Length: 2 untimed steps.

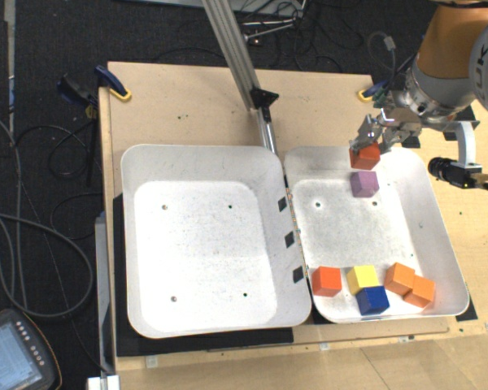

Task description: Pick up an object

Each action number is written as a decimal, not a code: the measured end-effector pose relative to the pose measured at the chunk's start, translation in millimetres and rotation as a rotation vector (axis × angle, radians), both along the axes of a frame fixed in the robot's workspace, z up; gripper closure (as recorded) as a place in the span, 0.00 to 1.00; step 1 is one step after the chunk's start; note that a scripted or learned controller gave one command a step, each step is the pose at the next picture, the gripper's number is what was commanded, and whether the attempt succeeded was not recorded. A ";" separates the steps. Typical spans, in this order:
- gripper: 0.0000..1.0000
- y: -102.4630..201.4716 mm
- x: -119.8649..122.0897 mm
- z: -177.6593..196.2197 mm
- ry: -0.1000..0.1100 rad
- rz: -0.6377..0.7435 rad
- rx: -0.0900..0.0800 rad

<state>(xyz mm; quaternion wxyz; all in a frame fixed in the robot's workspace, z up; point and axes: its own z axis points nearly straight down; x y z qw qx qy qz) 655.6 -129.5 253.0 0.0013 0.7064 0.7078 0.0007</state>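
My gripper [368, 146] hangs over the far edge of the right bin [439, 218], reaching in from the upper right. A red block [364, 158] sits between its fingers, and the gripper is shut on it. Just below, a purple block [363, 184] rests on the bin floor, apart from the red one. Along the bin's near edge lie an orange block [326, 280], a yellow block [362, 278], a blue block [372, 300] and two more orange blocks [411, 283] side by side.
The left bin [130, 218] stands next to the right one, with black clips along the shared rim [291, 238]. A grey metal post [232, 43] slants down to the bins' far side. Clamps sit at the bench's far corners.
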 end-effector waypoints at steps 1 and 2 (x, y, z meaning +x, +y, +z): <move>1.00 41.6 -14.7 -8.7 0.005 0.004 0.002; 1.00 99.1 -37.6 -18.1 0.007 0.006 0.003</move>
